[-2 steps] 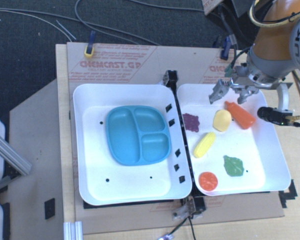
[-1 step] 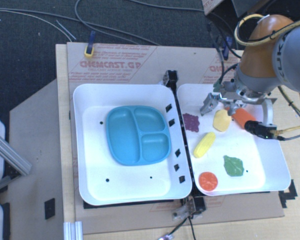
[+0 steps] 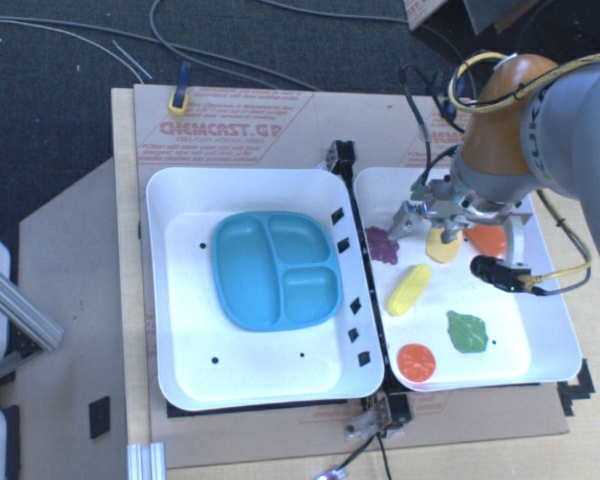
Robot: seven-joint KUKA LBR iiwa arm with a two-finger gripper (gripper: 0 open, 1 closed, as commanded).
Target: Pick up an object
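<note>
The right bin serves as the landmark here. The grey arm with its orange band comes in over this bin's far right corner, and the gripper hangs low over the bin's far half. A pale yellow rounded object sits right at the gripper's tip, but whether the fingers are apart, together or clamped on it cannot be told, since the wrist covers them from above. Just to the right of that piece, still inside the bin, an orange object lies partly under the arm. Against the bin's left wall lies a small purple object. Near the bin's middle a yellow corn cob lies at a slant, apart from the purple piece. Toward the bin's near side a green leafy object rests on the floor, and a red-orange round slice lies by the near rim, to the green one's left. Left of the right bin, touching it along a divider, stands the left bin, which holds a blue sectioned tray. Both bins rest on the counter.
</note>
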